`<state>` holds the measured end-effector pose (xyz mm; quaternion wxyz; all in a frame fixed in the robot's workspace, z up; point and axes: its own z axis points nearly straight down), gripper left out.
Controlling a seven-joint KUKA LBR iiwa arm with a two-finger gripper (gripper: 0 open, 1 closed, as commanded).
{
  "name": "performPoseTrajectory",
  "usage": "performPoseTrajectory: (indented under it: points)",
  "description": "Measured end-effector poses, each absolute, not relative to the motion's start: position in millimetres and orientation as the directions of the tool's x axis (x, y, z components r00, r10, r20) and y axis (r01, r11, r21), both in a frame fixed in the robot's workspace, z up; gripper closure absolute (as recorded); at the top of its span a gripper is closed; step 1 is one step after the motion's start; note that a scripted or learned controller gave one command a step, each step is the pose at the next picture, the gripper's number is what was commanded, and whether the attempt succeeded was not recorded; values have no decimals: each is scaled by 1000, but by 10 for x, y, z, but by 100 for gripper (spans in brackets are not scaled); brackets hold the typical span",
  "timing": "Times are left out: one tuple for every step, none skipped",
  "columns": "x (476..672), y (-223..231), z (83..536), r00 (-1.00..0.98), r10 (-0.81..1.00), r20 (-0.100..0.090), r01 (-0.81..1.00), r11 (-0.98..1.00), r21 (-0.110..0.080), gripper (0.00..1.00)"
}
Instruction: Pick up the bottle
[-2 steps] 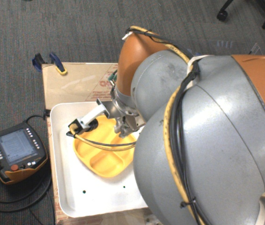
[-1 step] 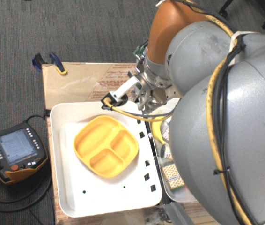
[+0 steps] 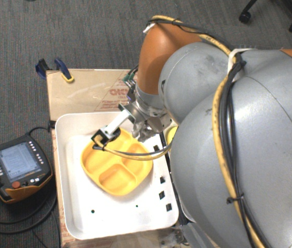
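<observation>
Yellow plastic is seen in the left white bin (image 3: 110, 216): a divided tray (image 3: 116, 169) with three compartments, lying flat near the bin's middle and toward its far right, one corner turned toward the near side. The pincer (image 3: 146, 130) is held low over the tray's far right edge, just above or touching it; which of the two cannot be told. Whether the pincer is wide or narrow cannot be told, since its tip is hidden by the wrist, and nothing is seen held in it. The grey arm (image 3: 239, 154), with its orange band (image 3: 159, 56), is stretched in from the right and most of the right side is covered by it. A small yellow sliver (image 3: 171, 134) is glimpsed just past the bin's right wall, against the arm; whether it is the bottle cannot be told. A few small black squares (image 3: 162, 187) are noted along the bin's right rim. A cardboard sheet (image 3: 92, 89) with red print is laid on the desk behind the bin, and a blue clamp (image 3: 57, 68) is fixed at its far left corner. A teach pendant (image 3: 14, 164) is set on the grey carpet (image 3: 84, 25) to the left.
</observation>
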<state>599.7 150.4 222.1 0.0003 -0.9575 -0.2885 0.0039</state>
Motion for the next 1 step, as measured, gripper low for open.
performPoseTrajectory:
  points:
    - [5845,2294,1509,972,234,-4,234,-972,-1,100]
